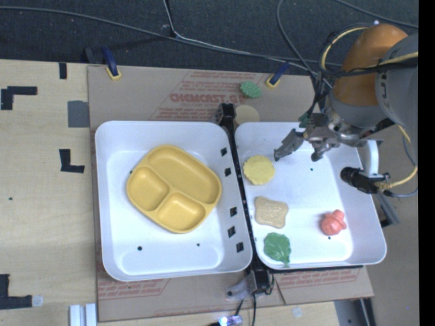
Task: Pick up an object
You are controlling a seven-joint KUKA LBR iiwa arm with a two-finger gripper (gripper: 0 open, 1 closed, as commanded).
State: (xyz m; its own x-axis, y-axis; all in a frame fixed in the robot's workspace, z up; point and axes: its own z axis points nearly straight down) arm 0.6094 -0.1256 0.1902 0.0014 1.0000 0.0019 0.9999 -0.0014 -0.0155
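Note:
The right bin [353, 250] holds a round yellow food piece [259, 170], a tan bread-shaped piece [271, 212], a green leafy piece [277, 247] and a red piece [332, 223]. My gripper [300, 148] hangs over the bin's upper part, open, its two dark fingers spread with nothing between them. It is just right of and above the yellow piece, apart from it. The arm's orange band [370, 53] is at the upper right.
The left bin [109, 182] holds a yellow divided tray [173, 188]. A small green object [250, 89] lies on the cardboard behind the bins. Clips sit along the divider between the bins. Cables cross the dark floor at the back.

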